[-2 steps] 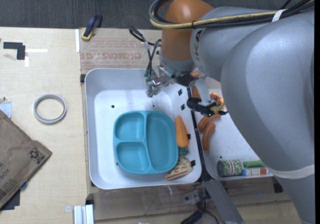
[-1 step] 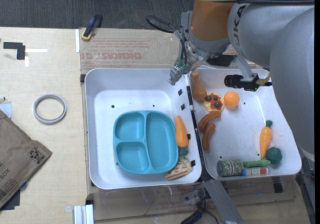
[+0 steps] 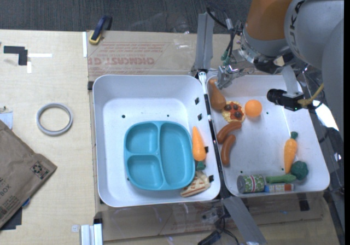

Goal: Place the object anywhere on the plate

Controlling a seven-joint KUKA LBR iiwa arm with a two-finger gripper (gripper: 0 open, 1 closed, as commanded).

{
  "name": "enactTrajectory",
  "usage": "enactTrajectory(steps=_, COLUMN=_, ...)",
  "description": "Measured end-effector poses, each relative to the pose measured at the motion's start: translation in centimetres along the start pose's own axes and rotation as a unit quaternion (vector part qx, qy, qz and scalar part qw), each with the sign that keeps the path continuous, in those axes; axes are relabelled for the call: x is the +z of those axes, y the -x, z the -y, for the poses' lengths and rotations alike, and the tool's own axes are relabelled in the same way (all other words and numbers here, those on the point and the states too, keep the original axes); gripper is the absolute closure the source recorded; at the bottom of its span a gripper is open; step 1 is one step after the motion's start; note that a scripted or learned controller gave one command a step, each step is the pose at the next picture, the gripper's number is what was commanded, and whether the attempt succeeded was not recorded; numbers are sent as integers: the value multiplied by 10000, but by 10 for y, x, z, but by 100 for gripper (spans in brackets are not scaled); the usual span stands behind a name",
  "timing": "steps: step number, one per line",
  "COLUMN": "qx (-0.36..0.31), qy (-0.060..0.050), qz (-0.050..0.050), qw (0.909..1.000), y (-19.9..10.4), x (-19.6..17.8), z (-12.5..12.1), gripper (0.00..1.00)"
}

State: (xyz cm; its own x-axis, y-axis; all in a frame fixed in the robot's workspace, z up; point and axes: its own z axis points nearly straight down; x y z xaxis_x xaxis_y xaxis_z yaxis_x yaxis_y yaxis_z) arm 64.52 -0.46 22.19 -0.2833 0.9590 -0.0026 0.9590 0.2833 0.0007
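Two white bins [image 3: 101, 129]: blue plate [image 3: 158, 153] left, carrot [image 3: 198, 144] beside it; tool [image 3: 225, 74] over right bin, grip state unclear.

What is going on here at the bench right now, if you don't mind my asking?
A KUKA arm reaches in over the right bin, its gripper low at the far left corner, near a brown food piece. Whether it holds anything is unclear. Other toy foods lie in that bin. The blue plate in the left bin has nothing on it; a carrot lies beside it.

Bright, even light; soft shadows
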Motion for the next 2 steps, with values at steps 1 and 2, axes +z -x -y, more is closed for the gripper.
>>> enactTrajectory(steps=1, qx=-321, qy=-7, qz=-5, qw=9995, y=51, x=31, z=1, gripper=100)
enactTrajectory(steps=2, qx=-1017, qy=17, qz=0, qw=9948, y=91, x=120, z=12, gripper=100)
